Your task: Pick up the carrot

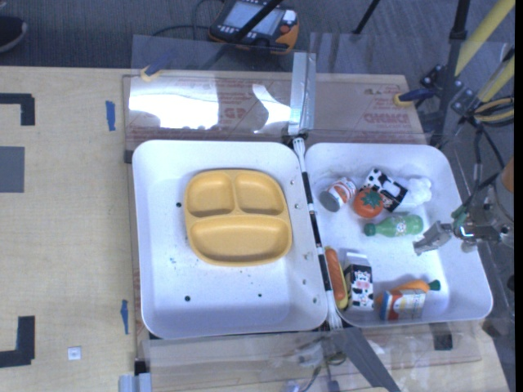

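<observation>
The carrot [368, 203] looks like a short orange-red piece with a green top. It lies in the upper middle of the right bin [458, 178], between a small can [337, 194] and a green bottle [395, 227]. My gripper [445, 235] hangs over the bin's right side, level with the green bottle and well to the right of the carrot. It touches none of the objects and nothing is seen in it.
Around the carrot in the right bin are a black-and-white cow toy [384, 186], a white object [418, 189], a hot dog [333, 273], a small milk carton [359, 282] and an orange juice bottle [406, 299]. The left bin [155, 243] holds a yellow divided plate [237, 216].
</observation>
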Robot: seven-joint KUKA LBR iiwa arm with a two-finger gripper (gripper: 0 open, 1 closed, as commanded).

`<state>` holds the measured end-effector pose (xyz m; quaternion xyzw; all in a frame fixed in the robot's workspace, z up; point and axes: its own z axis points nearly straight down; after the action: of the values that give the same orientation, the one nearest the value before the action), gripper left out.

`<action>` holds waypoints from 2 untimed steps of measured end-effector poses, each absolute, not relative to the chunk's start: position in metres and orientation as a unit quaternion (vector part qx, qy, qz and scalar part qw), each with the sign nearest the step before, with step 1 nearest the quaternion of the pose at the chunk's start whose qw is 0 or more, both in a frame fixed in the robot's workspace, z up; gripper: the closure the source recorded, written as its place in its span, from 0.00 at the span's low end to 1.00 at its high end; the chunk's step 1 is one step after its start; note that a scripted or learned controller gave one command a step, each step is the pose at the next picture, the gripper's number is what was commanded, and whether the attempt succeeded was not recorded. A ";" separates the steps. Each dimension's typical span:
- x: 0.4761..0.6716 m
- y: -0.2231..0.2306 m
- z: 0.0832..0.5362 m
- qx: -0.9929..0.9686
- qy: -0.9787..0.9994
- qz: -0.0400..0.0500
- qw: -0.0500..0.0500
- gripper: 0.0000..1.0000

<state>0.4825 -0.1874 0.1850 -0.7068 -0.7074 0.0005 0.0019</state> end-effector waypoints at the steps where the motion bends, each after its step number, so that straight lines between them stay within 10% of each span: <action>1: 0.490 -0.202 0.194 -0.756 -0.655 0.000 -0.002 0.00; 2: 0.481 -0.163 0.086 -0.761 -0.649 -0.001 -0.001 0.00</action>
<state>0.4805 -0.1630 0.0859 -0.7608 -0.6490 -0.0015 -0.0014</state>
